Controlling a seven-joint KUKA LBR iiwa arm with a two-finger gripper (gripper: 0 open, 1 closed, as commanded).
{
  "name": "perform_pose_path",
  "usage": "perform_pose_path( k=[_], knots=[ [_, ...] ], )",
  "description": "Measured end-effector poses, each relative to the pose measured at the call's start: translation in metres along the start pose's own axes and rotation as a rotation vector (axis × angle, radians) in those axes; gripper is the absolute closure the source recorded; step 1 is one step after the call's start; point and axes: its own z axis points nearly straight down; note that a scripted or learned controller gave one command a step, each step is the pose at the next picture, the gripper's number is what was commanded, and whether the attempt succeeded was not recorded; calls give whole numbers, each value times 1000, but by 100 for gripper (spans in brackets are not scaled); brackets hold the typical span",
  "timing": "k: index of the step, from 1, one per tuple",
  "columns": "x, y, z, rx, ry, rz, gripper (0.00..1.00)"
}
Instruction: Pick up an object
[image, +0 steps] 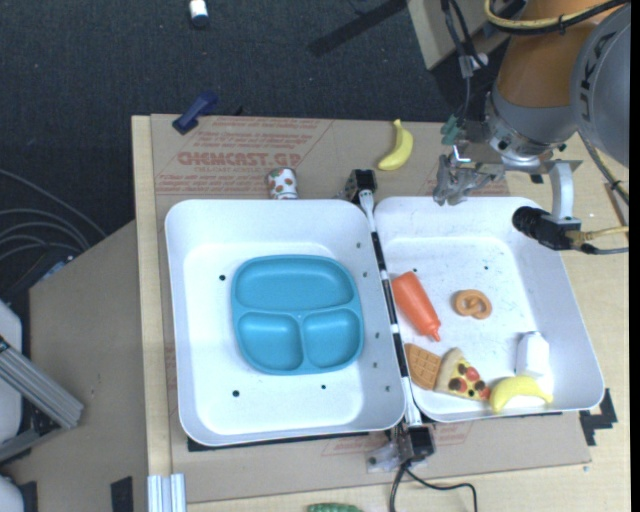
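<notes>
My gripper (455, 187) hangs over the far rim of the right bin (560, 290), near its back left corner, with nothing visibly held. Inside that bin an orange-red bottle-like toy (415, 305) lies close to the left wall. A brown pretzel (471, 304) sits near the middle. Along the front edge lie a waffle piece (423, 365), a pizza slice (462, 377) and a yellow banana (518, 392). A small white block (532, 350) stands just behind the banana.
The left bin (190, 300) holds a blue divided plate (296, 312). On the bench behind the bins lie a second yellow banana (397, 148), a small spotted toy (283, 183) and a blue item (194, 113). A black clamp (358, 183) sits between the bins.
</notes>
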Motion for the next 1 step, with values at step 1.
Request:
perform_pose_path(
  k=[1],
  knots=[
    [20, 17, 40, 5, 1, 0, 100]
  ],
)
